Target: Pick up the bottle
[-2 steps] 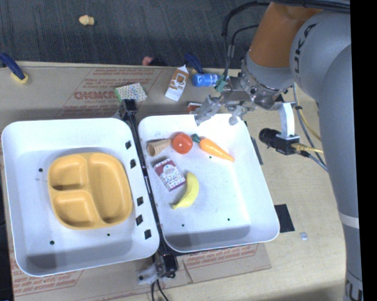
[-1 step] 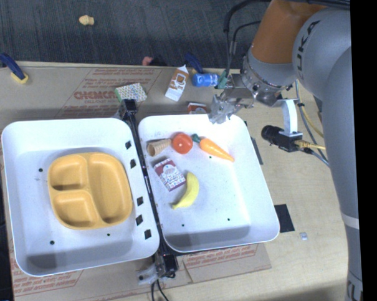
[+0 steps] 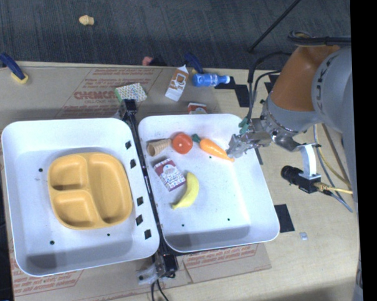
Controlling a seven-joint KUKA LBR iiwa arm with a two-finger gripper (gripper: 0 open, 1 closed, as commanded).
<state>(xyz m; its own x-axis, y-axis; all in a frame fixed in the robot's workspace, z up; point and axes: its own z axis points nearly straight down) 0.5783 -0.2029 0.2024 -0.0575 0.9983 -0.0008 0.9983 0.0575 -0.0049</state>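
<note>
bottle (image 3: 210, 80): lying on its side on the table, behind the right bin (image 3: 259, 206), outside it.
look: small, blue body, pale cap end pointing right.
gripper (image 3: 236, 144): over the right bin's right edge, just beside the carrot (image 3: 213, 149); I can't tell the finger state.
plan: I'd lift clear of the rim, move back over the bottle, straddle its short axis.
risk: it could roll.

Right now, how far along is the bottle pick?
Nothing looks done yet. The blue bottle lies on its side on the cardboard behind the right bin, outside both bins. In hand: the gripper sits low at that bin's right edge, beside the carrot, well short of the bottle. Left: moving to the bottle, gripping it and lifting it.
</note>
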